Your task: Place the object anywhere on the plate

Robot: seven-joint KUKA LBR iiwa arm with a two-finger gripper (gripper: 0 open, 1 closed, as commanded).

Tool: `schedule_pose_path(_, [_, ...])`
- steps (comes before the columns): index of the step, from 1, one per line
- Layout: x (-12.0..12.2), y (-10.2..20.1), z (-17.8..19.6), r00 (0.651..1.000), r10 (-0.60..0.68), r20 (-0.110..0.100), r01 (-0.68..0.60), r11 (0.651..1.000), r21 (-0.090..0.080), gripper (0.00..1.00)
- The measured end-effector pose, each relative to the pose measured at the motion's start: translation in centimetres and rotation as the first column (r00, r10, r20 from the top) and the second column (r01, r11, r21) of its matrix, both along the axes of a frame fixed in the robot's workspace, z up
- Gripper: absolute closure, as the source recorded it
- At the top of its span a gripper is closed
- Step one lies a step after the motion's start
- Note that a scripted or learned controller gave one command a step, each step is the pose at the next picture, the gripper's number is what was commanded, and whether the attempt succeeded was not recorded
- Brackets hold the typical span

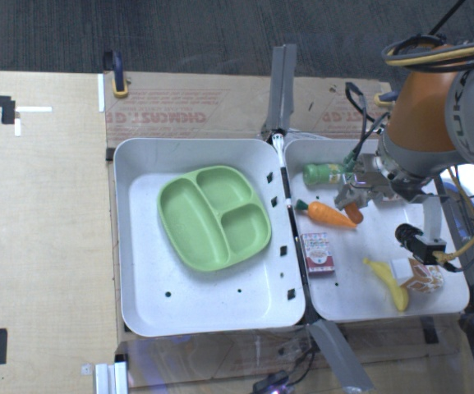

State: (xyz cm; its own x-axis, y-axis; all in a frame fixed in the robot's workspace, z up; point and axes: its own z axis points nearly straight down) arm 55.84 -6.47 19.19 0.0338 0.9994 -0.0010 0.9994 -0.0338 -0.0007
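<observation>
We see the tabletop (39,220), a pale wooden surface, carrying two shallow white bins side by side. The left bin (138,286) holds a green plate (214,217) with three compartments, lying near the bin's middle, slightly toward its far edge. The right bin (442,298) holds the loose things. Above its far right corner the grey arm (434,97) with its orange band reaches in, and its claw (353,194) hangs low over the far half of that bin; we cannot tell whether it is spread or pressed together. Just beside the claw, toward the bin's left edge, lies an orange carrot (329,213), its tip pointing to the divider between the bins; we cannot tell whether the claw touches it. A green bottle (322,173) lies near the far left corner of the right bin. A small red carton (318,253) lies by the left edge. A yellow banana (387,282) rests toward the near edge, and a small orange-and-white carton (423,278) sits near the near right corner.
</observation>
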Motion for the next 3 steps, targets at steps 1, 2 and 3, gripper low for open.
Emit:
schedule_pose_path(1, [5.1,4.4,0.0,0.993,-0.116,0.0,0.116,0.993,-0.001,1.0])
schedule_pose_path(2, [0.0,8.8,0.0,0.998,-0.063,-0.002,0.063,0.998,0.0,1.0])
schedule_pose_path(3, [-1.9,15.1,0.0,0.999,-0.034,-0.002,0.034,0.999,0.0,1.0])
